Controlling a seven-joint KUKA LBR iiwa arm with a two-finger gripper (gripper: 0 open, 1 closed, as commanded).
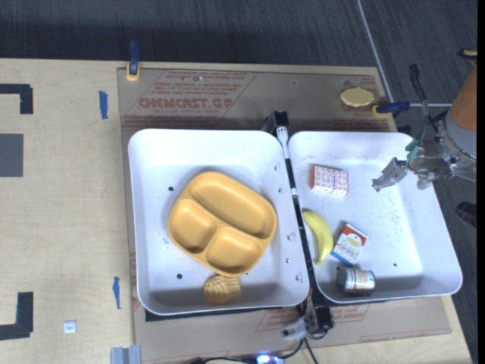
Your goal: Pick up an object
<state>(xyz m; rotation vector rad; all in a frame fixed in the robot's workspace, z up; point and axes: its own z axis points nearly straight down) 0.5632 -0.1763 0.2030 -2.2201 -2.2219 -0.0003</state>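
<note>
Here, from the fixed camera above the bench, the gripper [390, 174] hangs over the upper right part of the right bin [424, 275], reaching in from the right edge, with nothing seen between its fingers; whether those fingers stand apart or together cannot be told at this size. In that same bin a small white carton with a red pattern [329, 180] lies near the upper left, well left of the gripper. A banana [320, 235] curves along the bin's left wall, and just beside it to the right sits a tilted orange-and-white juice box [349, 244]. Below that, near the bin's front edge, a small metal can [356, 280] lies on its side. The left bin [148, 203] bears a large yellow three-part tray [220, 221], set at a slant across its middle. Touching the tray's lower edge is a small tan, rough-surfaced object [222, 288], near the front wall.
</note>
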